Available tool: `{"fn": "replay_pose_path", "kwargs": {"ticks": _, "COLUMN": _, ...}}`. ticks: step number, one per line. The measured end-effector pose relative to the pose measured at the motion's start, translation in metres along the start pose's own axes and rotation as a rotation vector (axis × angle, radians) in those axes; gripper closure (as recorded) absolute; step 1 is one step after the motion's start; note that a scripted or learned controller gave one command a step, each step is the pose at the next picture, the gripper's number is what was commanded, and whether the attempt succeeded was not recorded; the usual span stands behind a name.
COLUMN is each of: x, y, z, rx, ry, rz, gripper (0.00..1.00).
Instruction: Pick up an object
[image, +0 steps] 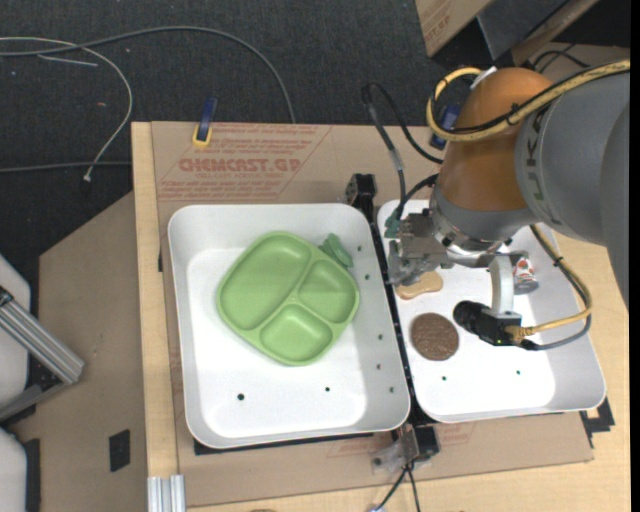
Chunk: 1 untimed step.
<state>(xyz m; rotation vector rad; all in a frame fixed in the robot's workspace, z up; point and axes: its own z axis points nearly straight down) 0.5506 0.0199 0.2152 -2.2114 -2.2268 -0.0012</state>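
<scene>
My gripper (408, 258) hangs low over the left edge of the right bin (560, 385), close to the wall between the two bins. Just below it lies a small tan, peanut-shaped piece (421, 288), partly covered by the gripper, and I cannot tell whether the two touch. A brown round disc (434, 336) lies flat on the bin floor in front of that. A small white and red object (522, 270) peeks out behind the wrist on the right.
The left bin (200, 390) holds a light green divided plate (288, 297) with a small darker green piece (337, 251) at its upper right corner. The big grey and orange arm covers the back of the right bin. Cardboard lies under both bins.
</scene>
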Motion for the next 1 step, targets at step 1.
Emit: {"fn": "replay_pose_path", "kwargs": {"ticks": 1, "x": 0.0512, "y": 0.0026, "z": -0.0137, "rx": -0.003, "ry": 0.0, "rz": 0.0, "gripper": 1.0}}
